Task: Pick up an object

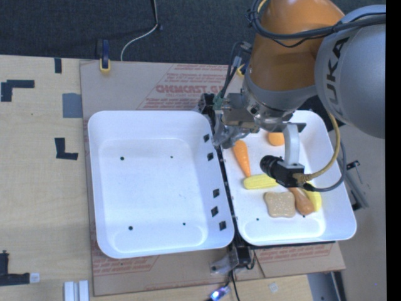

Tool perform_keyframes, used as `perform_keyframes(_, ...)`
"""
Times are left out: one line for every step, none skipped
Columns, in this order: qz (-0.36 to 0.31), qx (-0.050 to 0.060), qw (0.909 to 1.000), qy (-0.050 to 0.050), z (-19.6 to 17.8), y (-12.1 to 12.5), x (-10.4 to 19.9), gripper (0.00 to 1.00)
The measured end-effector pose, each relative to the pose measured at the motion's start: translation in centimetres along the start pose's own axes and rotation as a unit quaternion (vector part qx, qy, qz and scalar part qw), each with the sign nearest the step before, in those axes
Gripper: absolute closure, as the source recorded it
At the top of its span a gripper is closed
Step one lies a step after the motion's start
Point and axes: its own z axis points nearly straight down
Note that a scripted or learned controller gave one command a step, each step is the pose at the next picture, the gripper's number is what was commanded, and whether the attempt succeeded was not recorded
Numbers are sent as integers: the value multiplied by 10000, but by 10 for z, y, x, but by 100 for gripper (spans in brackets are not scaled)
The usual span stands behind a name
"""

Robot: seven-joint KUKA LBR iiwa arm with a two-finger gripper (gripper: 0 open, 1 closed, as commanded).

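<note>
Approach step, I'd say: gripper [230, 132] poised above the carrot [242, 157] in the right bin [294, 236], open or closed I cannot tell, needing a straight descent onto it.

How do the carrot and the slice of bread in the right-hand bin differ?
The carrot is bright orange; the slice of bread is pale tan. The carrot is long and tapers to a point; the slice of bread is squat and roughly square. The carrot lies farther back; the slice of bread lies nearer the camera. Both lie flat in the right bin.
</note>
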Motion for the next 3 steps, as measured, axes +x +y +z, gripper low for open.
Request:
perform_keyframes(-50,-51,10000,27,-24,-10,6,100)
perform_keyframes(-35,-38,10000,22,-15,-12,-27,100)
perform_keyframes(-81,-43,10000,33,-33,-55,29,100)
